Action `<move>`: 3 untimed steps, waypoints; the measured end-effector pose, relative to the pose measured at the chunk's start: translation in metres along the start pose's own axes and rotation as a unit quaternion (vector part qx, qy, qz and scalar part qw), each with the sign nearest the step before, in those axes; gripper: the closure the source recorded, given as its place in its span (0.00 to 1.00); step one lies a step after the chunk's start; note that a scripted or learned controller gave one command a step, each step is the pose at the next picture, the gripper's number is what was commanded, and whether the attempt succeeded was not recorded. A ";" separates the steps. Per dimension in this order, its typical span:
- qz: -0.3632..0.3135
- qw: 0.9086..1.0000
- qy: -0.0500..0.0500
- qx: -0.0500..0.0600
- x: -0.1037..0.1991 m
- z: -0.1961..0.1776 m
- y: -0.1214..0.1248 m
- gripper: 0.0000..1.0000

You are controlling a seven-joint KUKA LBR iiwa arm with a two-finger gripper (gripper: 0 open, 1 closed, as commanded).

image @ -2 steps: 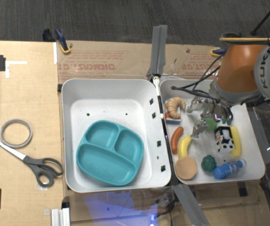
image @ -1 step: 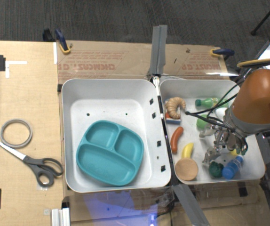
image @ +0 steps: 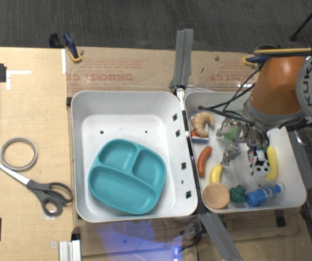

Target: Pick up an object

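Toy food in right bin: croissant at far left corner, hot dog and small banana along left wall, blue bottle at near edge. All light, stiff plastic, smooth, likely slippery. Gripper hangs over bin middle; finger gap: cannot tell. Best hold: across hot dog's middle.

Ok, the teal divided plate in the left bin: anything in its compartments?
Empty. All three compartments of the teal plate show bare teal; it lies flat in the left bin.
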State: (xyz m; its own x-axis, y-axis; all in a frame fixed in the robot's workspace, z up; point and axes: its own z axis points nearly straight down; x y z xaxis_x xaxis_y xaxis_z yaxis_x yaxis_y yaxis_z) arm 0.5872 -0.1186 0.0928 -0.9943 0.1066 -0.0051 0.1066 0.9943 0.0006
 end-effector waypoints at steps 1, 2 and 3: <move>0.031 1.000 0.000 0.000 -0.011 0.000 0.027 0.00; 0.038 0.999 0.002 0.000 0.044 0.001 0.020 0.00; 0.093 0.996 -0.002 0.001 0.109 -0.001 0.014 0.00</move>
State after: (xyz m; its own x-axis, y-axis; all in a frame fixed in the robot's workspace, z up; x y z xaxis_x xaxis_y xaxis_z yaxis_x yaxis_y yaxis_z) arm 0.4799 -0.0926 0.0932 -0.9574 0.2886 -0.0084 0.2886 0.9575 0.0007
